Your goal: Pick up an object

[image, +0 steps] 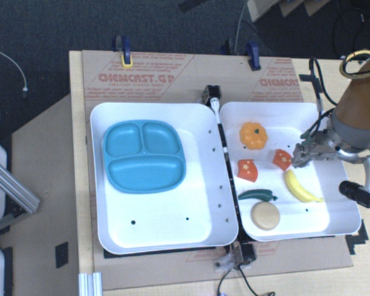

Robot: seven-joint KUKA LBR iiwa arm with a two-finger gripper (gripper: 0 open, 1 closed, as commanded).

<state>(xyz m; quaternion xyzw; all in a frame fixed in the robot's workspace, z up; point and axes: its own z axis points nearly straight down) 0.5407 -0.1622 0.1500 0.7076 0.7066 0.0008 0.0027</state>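
**Gripper low in the right bin, beside a red piece**

I am looking down on two white bins lying side by side on the tabletop. The left bin is carrying one blue divided plate. The right bin is carrying six things: one orange pumpkin, two red pieces and, one yellow banana, one dark green pod and one tan round piece. The banana's long axis is running diagonally, from upper left near my gripper down to lower right. The pod is lying roughly crosswise. I am holding my gripper just beside the right-hand red piece; whether it is gripping anything, I cannot tell.
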